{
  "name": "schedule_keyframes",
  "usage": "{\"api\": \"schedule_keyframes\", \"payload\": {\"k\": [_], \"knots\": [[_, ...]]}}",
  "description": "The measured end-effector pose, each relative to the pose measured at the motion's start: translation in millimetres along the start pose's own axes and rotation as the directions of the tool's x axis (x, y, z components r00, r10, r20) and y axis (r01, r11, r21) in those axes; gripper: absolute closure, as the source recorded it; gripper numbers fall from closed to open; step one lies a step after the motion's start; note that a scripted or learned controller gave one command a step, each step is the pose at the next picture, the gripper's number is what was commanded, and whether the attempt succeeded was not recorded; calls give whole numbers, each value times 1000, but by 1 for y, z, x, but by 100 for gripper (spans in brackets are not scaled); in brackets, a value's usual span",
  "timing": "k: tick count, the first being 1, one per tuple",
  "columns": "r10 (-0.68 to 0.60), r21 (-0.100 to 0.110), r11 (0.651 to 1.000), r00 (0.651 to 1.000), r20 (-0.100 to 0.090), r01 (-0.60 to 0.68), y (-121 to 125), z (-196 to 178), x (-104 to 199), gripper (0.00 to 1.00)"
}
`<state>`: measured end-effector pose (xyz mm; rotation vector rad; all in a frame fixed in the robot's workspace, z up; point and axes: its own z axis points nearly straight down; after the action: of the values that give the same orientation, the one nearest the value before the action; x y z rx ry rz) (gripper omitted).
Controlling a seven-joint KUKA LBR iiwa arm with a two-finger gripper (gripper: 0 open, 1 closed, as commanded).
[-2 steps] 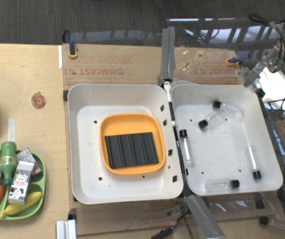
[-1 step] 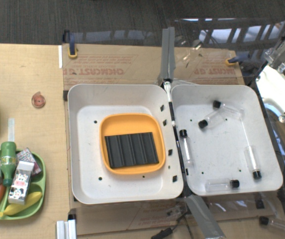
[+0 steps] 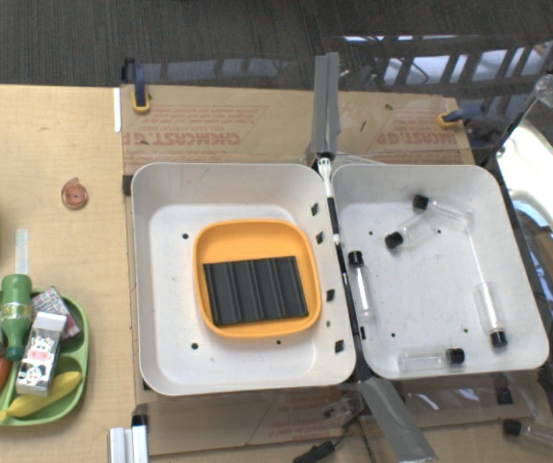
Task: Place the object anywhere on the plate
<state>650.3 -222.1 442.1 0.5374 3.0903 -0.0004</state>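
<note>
Dark ribbed block [image 3: 257, 290] lying flat on orange plate [image 3: 257, 239] in left bin [image 3: 165, 287], long axis 9 to 3 o'clock. Clear capped tubes [image 3: 486, 305] off toward 3 o'clock, right bin [image 3: 421, 297]. Jaw state impossible to tell.

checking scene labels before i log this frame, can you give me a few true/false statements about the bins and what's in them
1. The orange plate lies in the left bin. True.
2. A dark ribbed block rests on the plate. True.
3. The clear tubes lie on the plate. False: they lie scattered in the right bin.
4. The right bin holds the plate. False: it holds the tubes.
5. A green tray of toy food sits left of the bins. True.
</note>
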Motion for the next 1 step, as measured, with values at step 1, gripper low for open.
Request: {"api": "schedule_keyframes", "payload": {"k": [1], "knots": [[-342, -1, 940, 940, 1, 342, 1, -1, -1, 100]]}}
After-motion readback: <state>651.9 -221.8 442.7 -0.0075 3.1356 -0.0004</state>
